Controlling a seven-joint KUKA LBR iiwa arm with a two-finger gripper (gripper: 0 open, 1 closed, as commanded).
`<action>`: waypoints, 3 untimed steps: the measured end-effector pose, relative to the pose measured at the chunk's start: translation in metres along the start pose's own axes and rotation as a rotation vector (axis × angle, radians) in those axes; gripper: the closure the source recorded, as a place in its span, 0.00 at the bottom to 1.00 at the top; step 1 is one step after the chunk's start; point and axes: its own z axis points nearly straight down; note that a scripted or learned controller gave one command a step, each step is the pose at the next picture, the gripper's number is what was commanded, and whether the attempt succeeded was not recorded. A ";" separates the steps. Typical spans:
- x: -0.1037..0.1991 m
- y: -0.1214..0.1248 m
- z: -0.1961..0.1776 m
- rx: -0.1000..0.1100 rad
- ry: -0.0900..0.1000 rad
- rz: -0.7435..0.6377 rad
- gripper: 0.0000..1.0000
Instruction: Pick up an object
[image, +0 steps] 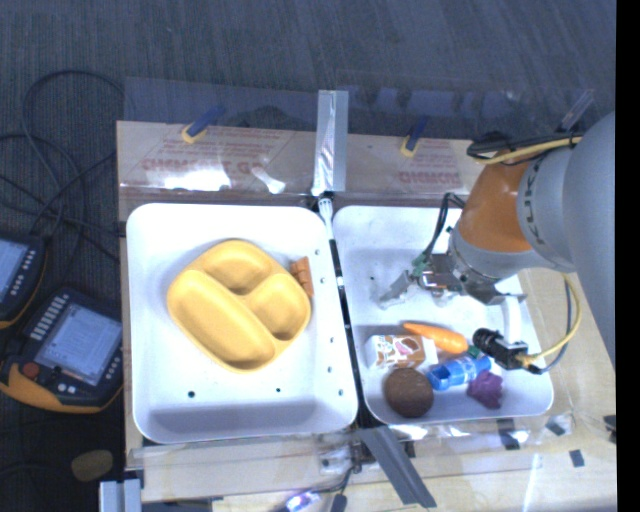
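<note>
The right bin (380, 235) holds an orange carrot (436, 336), a small printed packet (402, 351), a brown ball (408, 392), a blue bottle (455, 373) and a purple lump (486, 390), all clustered in its near half. My gripper (397, 288) reaches in from the right and hangs over bare bin floor, just above and left of the carrot. Nothing shows in its grasp.
The left bin (160, 390) holds a large yellow lobed cushion-like thing (238, 302), with a small orange piece (301, 273) wedged against its right wall. A ridge (340, 320) divides the two bins. Cables and handheld devices lie off the bench at left.
</note>
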 end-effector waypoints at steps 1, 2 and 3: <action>-0.031 -0.064 -0.001 -0.003 -0.003 -0.136 0.00; -0.031 -0.063 -0.011 -0.005 -0.002 -0.136 1.00; 0.010 0.022 -0.099 0.010 0.000 -0.032 1.00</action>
